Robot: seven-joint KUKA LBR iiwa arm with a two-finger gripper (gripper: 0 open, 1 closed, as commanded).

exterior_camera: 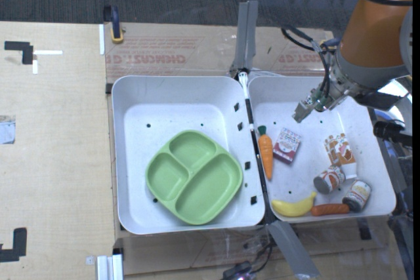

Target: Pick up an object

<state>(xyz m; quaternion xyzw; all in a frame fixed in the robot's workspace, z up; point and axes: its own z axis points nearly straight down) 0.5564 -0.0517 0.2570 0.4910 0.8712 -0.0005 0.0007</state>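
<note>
Gripper (306, 111) poised over the upper part of the right bin (374, 116), nothing visible between the fingers, their spread impossible to tell from this slant. Below it in that bin: carrot (265, 151) along the left wall, small red-and-white box (287, 145) just beside it, white carton (339, 151) further right, two cans (329, 180) and (357, 194) near the lower right corner, banana (293, 206) and a red-orange piece (330, 209) along the bottom edge. Green divided plate (194, 176) alone in the left bin (128, 101), table (52, 154) to the left.
</note>
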